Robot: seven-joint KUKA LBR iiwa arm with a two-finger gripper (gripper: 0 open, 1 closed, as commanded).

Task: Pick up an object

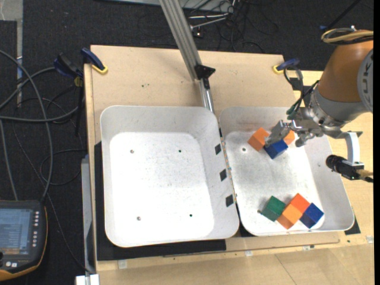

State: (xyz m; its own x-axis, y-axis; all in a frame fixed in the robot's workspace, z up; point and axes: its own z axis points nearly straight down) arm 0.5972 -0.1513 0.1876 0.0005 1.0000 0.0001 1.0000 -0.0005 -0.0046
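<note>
My gripper hangs over the far part of the right bin, reaching in from the right. Right beneath and beside it lie an orange block and a blue block, which touch each other. A second bit of orange peeks out just right of the gripper, partly hidden by it. Whether any block is held cannot be made out. At the bin's near edge sits a tight cluster: a green block, an orange block and a blue block.
The left bin lies beside the right one, with black clips on the shared rim. A metal pole slants in from the top to the bins' far junction. Clamps sit at the board's far corners.
</note>
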